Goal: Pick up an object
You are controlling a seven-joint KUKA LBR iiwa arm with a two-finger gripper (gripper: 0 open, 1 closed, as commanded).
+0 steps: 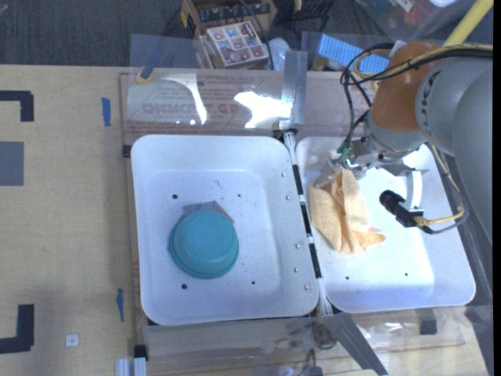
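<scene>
The gripper (350,161) sits low at the top edge of the crumpled yellow-orange cloth (344,214) in the right white bin (446,284); its grip state I cannot tell; judged mid-grasp; next comes a clean lift.

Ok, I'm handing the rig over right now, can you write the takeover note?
Claw: low in the right bin, at the top edge of the yellow cloth; whether it is open or shut can't be made out.
Things: the cloth lies crumpled on the right bin's floor, left side. A teal bowl sits upside down in the left bin.
Done: nothing visibly lifted.
Left: secure a grip, probably on the cloth, and raise it.
</scene>
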